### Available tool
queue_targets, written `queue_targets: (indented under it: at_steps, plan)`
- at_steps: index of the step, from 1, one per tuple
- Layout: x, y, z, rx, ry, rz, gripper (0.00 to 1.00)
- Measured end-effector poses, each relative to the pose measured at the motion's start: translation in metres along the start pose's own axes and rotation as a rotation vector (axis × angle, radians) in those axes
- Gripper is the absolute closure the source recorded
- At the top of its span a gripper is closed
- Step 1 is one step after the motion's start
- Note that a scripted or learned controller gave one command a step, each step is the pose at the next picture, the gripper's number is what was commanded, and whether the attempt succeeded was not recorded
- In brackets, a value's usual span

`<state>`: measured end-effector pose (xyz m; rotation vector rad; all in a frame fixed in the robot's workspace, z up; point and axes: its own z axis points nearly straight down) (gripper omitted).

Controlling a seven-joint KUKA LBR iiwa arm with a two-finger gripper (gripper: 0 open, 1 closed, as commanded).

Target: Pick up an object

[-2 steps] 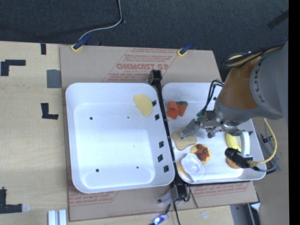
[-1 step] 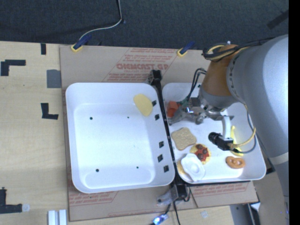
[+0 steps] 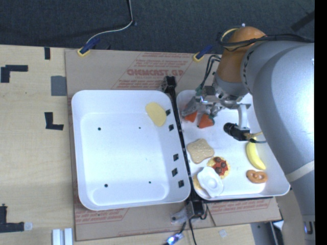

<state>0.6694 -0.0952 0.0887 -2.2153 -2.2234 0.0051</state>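
Nearest you in the right bin (image 3: 276, 190) lie a white lump (image 3: 210, 181), a topped round (image 3: 219, 166), a pretzel (image 3: 256, 176), a cracker (image 3: 200, 149) and a banana (image 3: 254, 155). Further back, the gripper (image 3: 204, 107) hangs over two orange-red pieces (image 3: 198, 118) near the bin's far left corner; you cannot tell how its jaws stand. A yellow chip (image 3: 156, 113) sits by the left bin's (image 3: 87, 103) far right corner.

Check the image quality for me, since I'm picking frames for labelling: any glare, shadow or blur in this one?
Camera view: light is even and soft; the left bin is bright white, its floor nearly washed out; faint shadows under the chip and banana; the arm close to the lens looks soft; the hand is small and cluttered, hard to read.
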Motion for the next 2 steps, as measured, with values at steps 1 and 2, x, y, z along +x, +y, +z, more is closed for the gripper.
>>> queue_targets:
  at_steps: [1,2]
  plan:
    - [0.0,-0.003,-0.005,0.009,0.0,0.001,1.0]
    - [0.083,-0.04,-0.101,-0.007,0.003,-0.004,1.0]
